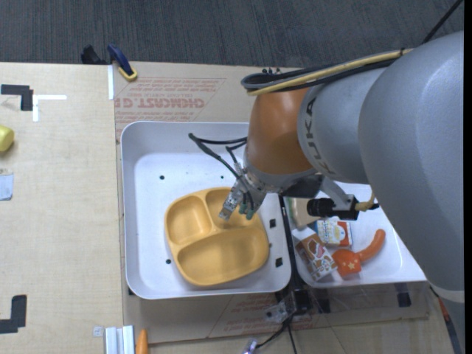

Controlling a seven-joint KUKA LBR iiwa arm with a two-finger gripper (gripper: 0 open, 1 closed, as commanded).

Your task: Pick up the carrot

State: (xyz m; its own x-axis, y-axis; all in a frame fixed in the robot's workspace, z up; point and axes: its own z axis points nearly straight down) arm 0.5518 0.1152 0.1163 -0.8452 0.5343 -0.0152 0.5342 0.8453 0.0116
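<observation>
Pale wooden desk (59,234), two white bins side by side. Left bin (140,198) holds a yellow divided plate (214,253). Gripper (237,206) hangs over the plate's 1 o'clock compartment; fingers slightly spread, pinching nothing. Carrot (371,243) lies in the right bin (402,268), at the gripper's 4 o'clock, well apart. Tomato (346,263) touches its lower end; snack packet (316,258) beside.

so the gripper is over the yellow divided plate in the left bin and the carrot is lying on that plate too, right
Not quite. The camera view shows the gripper over the yellow divided plate in the left bin, but the carrot is not on that plate: it lies in the right bin, beside some small packets.
</observation>
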